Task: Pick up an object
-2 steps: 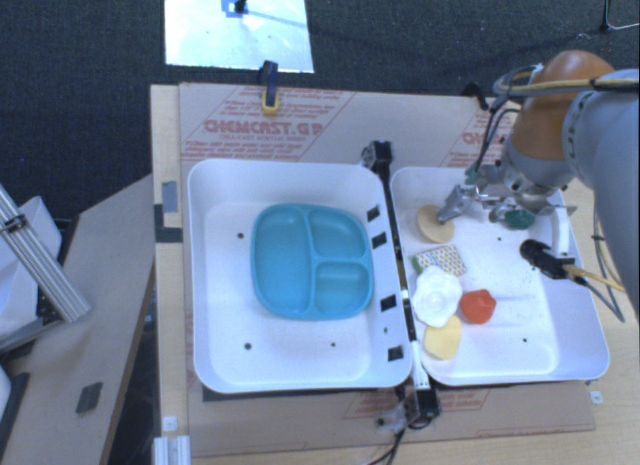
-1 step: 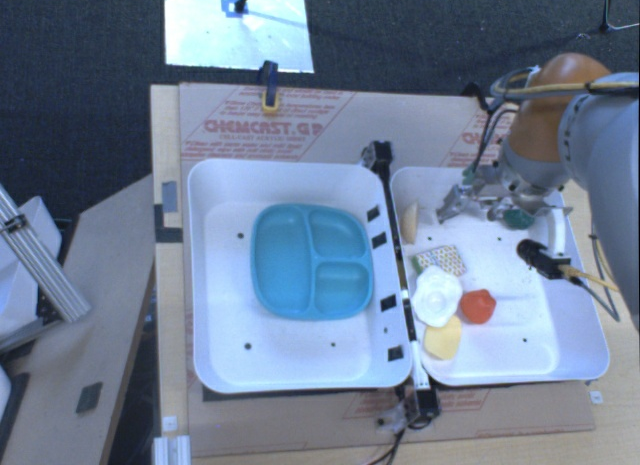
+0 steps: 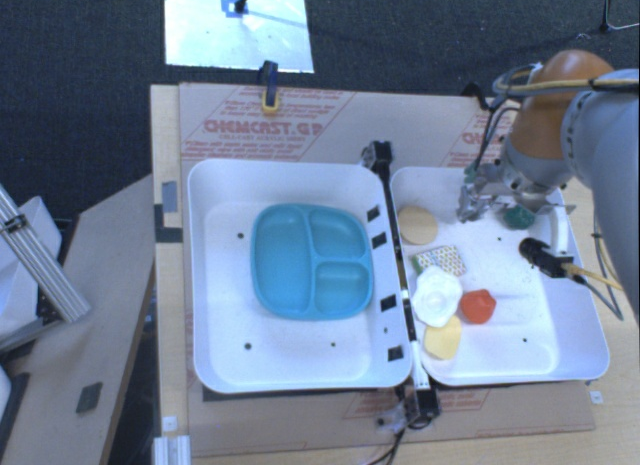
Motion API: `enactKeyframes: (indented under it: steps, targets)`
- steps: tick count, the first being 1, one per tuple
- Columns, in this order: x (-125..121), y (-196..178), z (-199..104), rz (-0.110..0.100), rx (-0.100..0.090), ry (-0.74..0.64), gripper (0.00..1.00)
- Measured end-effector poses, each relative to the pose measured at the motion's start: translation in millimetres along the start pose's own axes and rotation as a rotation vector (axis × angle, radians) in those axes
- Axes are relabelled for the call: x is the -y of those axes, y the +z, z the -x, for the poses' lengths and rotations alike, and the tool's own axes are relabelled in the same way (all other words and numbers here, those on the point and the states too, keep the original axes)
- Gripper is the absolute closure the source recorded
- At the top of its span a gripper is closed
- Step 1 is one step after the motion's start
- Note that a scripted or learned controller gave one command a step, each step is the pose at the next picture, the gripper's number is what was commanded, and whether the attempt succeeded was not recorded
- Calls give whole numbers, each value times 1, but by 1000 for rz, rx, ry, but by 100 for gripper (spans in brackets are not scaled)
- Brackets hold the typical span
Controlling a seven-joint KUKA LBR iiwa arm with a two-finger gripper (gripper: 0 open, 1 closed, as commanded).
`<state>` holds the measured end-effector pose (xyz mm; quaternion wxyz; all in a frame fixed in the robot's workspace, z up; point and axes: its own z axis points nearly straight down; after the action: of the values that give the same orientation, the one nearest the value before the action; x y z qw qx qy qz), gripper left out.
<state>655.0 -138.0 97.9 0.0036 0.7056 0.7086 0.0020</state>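
Note:
My gripper [image 3: 478,203] hangs low over the far part of the right bin [image 3: 575,338], reaching in from the right. A small teal-green object [image 3: 518,217] lies just to its right, partly hidden by the wrist. A round tan biscuit [image 3: 418,224] sits to the left of the gripper. Nearer the front lie a checkered piece [image 3: 441,259], a white fried-egg shape [image 3: 437,296], a red-orange object [image 3: 478,306] and a yellow piece [image 3: 444,338].
The left bin [image 3: 215,283] holds a blue divided plate [image 3: 310,258]. A black clip-lined divider [image 3: 392,253] separates the two bins. Cardboard lies under both bins, and a pale side table [image 3: 90,283] stands at the left.

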Motion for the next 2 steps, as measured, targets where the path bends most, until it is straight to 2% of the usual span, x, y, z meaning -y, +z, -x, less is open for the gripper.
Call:
enactKeyframes:
  steps: [2]
  targets:
    - [-9, -115, 16, 0, 0, 2, 100]
